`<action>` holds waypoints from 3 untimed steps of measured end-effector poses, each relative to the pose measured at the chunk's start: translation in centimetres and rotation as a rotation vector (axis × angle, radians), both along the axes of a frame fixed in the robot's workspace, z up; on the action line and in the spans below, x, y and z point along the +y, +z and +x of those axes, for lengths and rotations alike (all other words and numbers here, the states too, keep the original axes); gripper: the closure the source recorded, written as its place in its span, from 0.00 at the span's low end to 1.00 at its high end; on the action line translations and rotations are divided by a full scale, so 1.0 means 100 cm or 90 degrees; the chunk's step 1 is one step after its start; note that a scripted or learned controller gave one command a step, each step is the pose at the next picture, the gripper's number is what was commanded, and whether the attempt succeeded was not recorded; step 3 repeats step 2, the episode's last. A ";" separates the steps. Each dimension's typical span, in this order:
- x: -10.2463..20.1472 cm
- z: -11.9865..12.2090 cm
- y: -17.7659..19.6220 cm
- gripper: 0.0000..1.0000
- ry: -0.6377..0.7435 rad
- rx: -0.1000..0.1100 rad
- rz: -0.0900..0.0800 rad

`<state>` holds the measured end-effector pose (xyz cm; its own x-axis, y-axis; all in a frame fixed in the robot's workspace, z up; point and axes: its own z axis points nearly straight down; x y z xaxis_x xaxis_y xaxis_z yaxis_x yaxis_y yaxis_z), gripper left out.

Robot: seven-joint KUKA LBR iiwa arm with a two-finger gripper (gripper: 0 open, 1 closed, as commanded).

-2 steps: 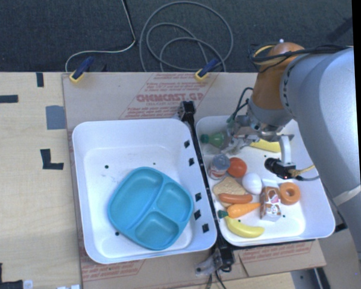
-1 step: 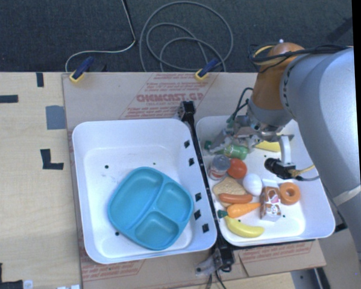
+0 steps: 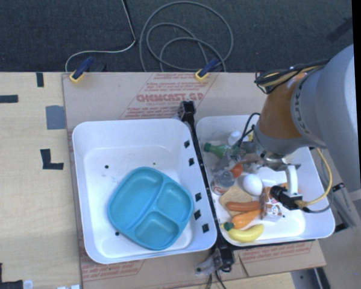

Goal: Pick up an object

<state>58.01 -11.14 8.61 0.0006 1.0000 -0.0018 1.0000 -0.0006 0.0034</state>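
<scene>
My gripper (image 3: 252,161) hangs low over the middle of the right bin (image 3: 317,224), under the grey wrist with the orange band. Right below it lie a white egg (image 3: 252,183) and a small red piece (image 3: 237,170). Left of it are a clear bottle (image 3: 221,181) and a green bottle (image 3: 216,148), with a small white bottle (image 3: 234,136) behind. Toward the front lie a slice of bread (image 3: 233,196), a sausage (image 3: 244,206), a carrot (image 3: 245,218) and a banana (image 3: 245,233). I see nothing held in the gripper.
The left bin (image 3: 90,145) holds a blue divided plate (image 3: 150,207). A printed packet (image 3: 271,207) lies right of the carrot. A black divider (image 3: 196,164) separates the bins. Cables loop on the dark floor behind the bench.
</scene>
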 end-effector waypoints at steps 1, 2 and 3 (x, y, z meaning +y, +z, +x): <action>-0.001 0.002 0.011 1.00 0.000 -0.002 -0.001; 0.078 -0.017 0.104 1.00 0.007 -0.002 0.004; 0.078 -0.017 0.104 1.00 0.007 -0.002 0.004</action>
